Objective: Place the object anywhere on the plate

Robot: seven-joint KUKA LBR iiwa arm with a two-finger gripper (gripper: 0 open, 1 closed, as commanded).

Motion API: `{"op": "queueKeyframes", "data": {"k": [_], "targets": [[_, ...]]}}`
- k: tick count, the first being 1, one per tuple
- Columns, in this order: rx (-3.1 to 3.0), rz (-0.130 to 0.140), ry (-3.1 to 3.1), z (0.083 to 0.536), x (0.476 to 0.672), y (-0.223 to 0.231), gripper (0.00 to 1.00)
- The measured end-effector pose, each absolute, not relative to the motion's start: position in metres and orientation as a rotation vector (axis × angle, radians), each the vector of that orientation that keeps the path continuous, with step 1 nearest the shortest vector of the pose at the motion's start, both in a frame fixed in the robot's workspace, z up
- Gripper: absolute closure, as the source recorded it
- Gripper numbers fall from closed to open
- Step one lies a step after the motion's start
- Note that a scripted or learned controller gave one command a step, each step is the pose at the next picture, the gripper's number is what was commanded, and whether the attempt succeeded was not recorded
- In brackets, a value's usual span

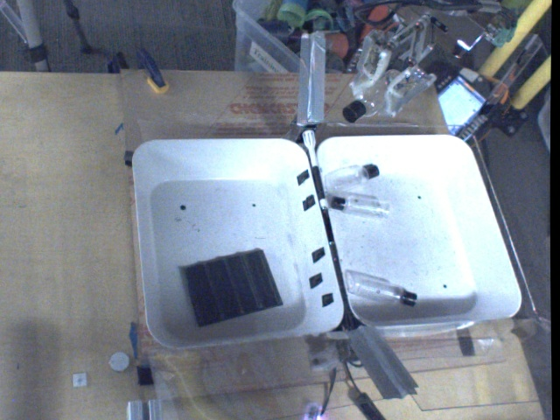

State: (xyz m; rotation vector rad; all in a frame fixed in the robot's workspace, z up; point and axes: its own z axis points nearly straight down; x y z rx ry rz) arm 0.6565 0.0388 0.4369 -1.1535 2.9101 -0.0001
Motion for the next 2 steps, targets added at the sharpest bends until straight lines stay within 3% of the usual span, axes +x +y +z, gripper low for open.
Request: {"op": "queueKeyframes", "data": {"k": [1,2], "targets": [[-1.255,-0.001,2.875,0.437,0.583,-0.021,1.0],[-1.997,-0.005,2.412,0.436,0.668,-0.046,1.0]]}}
